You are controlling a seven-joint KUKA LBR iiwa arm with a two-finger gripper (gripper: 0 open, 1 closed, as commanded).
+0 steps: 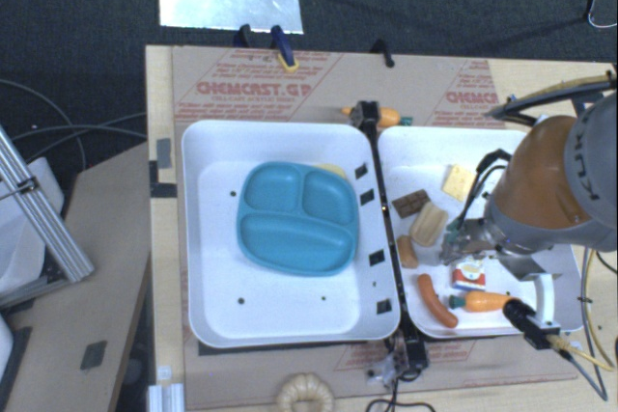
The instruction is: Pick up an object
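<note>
Gripper (pixel 462 246) low in right bin (pixel 435 142), jaw state impossible to tell. Just beneath: small red-white toy (pixel 469 277), carrot (pixel 486 301), sausage (pixel 435 300). Probably light, hard, slippery plastic; best pinched across narrow middle.

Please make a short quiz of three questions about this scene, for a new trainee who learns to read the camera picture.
1. True or false: the blue divided plate lies in the left bin.
2. Which thing lies nearest the front wall of the right bin? A) yellow block B) toy carrot C) brown block
3. Fill in: the red sausage lies just to the ____ of the toy carrot.

Key: 1 true; 2 B; 3 left.
</note>
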